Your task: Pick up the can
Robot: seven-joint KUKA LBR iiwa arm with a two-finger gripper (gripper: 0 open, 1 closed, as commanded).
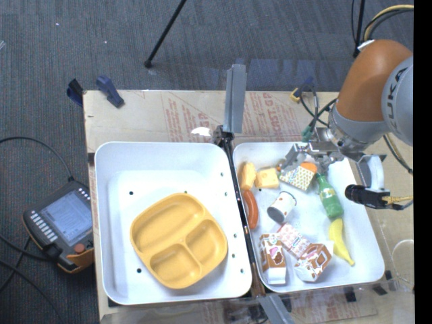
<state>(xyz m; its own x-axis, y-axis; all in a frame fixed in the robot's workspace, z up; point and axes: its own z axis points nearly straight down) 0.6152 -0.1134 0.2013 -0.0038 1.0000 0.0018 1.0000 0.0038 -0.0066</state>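
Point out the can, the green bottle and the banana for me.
can (281,206), camera view, on its white side wall.
green bottle (330,200), camera view, on its body.
banana (339,240), camera view, mid-length on the peel.

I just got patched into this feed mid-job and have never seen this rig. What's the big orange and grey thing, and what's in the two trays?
That is a robot arm reaching in from the right, filmed by one fixed camera above the bench. Its end effector hangs over the right bin's far end. That bin holds the can lying on its side, a green bottle, a banana and small cartons. The left bin holds a yellow divided plate. I can't tell if anything is gripped.
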